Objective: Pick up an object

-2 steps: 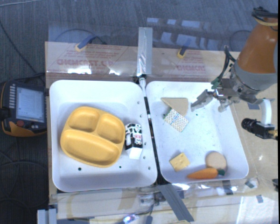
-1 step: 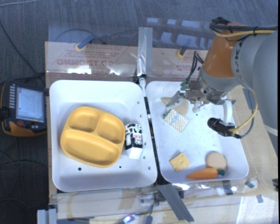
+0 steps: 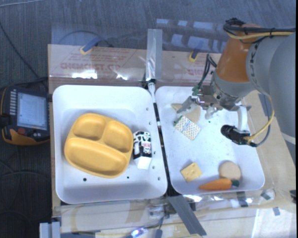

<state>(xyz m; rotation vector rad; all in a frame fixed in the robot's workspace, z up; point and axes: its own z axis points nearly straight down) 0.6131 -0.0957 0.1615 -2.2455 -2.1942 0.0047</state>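
My gripper (image 3: 196, 108) hangs over the far part of the right bin (image 3: 248, 155), its two fingers spread open with nothing between them. Just below it, toward the front, lies a small patterned green-and-white packet (image 3: 187, 128). A yellow cheese wedge (image 3: 190, 171), an orange carrot (image 3: 216, 184) and a round tan bun (image 3: 230, 170) lie along the right bin's front. In the left bin (image 3: 64, 95) sit a yellow divided plate (image 3: 99, 144) and a black-and-white cow toy (image 3: 142, 145) beside it.
The arm with its orange band (image 3: 236, 61) reaches in from the upper right, and a black cable fitting (image 3: 233, 133) hangs over the right bin. A teach pendant (image 3: 22, 114) lies left of the bins. The wall between the bins (image 3: 159, 133) runs down the middle.
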